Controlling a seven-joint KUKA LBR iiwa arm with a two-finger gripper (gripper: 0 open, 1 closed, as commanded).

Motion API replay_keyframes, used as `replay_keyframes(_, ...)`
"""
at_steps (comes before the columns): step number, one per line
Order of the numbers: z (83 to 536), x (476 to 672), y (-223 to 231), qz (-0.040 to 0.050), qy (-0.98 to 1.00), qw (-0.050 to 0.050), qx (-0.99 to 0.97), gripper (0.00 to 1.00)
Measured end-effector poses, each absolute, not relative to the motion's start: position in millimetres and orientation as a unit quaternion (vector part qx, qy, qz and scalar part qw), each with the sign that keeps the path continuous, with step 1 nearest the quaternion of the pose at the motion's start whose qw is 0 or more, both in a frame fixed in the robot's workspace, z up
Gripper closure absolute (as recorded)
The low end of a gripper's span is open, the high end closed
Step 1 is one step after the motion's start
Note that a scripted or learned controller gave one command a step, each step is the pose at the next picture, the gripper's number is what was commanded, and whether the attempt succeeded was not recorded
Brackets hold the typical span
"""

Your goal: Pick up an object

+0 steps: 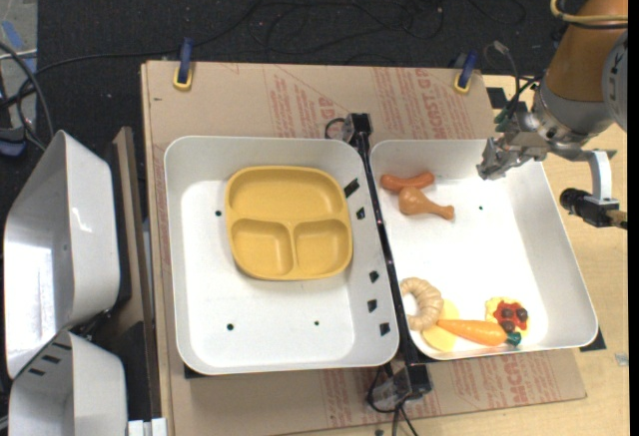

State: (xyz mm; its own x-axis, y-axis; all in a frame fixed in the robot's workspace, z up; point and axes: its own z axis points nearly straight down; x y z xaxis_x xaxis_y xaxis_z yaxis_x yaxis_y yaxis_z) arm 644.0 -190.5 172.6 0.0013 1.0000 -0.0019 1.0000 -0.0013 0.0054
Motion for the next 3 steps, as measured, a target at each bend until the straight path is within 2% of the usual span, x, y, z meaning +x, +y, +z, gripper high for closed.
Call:
replay_keyframes(2, 262, 647.2, -181, 0.0014, 0.708, 0.003, 0.706, 1.00)
replay_keyframes(3, 255, 624.8, -125, -0.0003, 0.709, -0.001, 0.705, 1.00)
